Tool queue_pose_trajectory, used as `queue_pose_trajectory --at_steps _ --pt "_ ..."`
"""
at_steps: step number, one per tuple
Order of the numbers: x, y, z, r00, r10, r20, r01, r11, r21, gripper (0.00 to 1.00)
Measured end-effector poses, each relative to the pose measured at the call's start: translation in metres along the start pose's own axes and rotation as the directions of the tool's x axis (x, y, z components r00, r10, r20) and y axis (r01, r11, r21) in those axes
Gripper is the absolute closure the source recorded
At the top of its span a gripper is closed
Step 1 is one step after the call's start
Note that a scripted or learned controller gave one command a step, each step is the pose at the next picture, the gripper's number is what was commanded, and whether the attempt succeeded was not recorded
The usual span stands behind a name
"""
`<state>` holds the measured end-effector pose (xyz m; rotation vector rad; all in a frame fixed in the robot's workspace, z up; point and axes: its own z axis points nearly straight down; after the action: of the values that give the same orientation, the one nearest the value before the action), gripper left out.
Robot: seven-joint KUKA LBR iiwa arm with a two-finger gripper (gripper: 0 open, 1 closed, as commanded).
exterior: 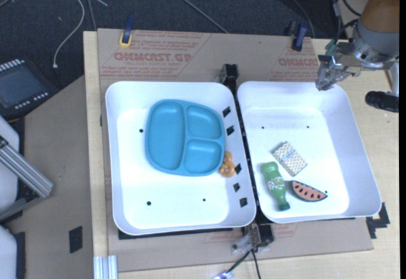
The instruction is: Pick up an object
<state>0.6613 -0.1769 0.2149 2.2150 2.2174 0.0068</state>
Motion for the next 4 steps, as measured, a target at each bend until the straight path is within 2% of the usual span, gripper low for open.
queue_pose_trajectory --at_steps 1,3,4 --pt "0.046 -0.008 0.005 1.000 -0.003 -0.004 0.003 1.000 0.010 1.00" --pt "0.158 -0.020 -0.015 1.000 -0.005 -0.005 0.005 1.000 0.010 1.00" --pt "0.208 -0.030 -0.004 1.000 -0.003 -0.004 0.003 1.000 0.012 1.00"
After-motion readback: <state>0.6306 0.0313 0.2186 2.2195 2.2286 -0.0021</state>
